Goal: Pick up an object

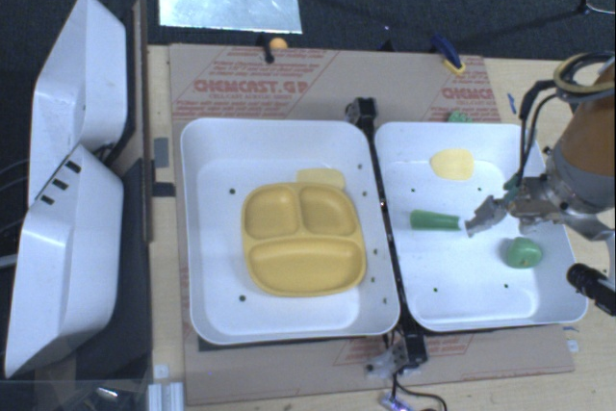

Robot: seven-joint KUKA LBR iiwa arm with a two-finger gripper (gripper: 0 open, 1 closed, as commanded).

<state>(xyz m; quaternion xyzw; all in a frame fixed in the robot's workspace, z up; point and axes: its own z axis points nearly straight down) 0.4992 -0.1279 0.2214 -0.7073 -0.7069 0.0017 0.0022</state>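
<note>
Currently the gripper [484, 218] hovers in the right bin [423, 308], just right of the green cylinder [434, 221]; whether its 2 fingers are spread or closed, I cannot tell. It should centre over the cylinder, straddle its narrow width, then descend.

Red "CHEMCAST GP" lettering is showing on the brown cardboard sheet [318, 72] just beyond the far rim of the left white bin [207, 303], and part of the same print is repeating beyond the right bin [553, 303].
</note>
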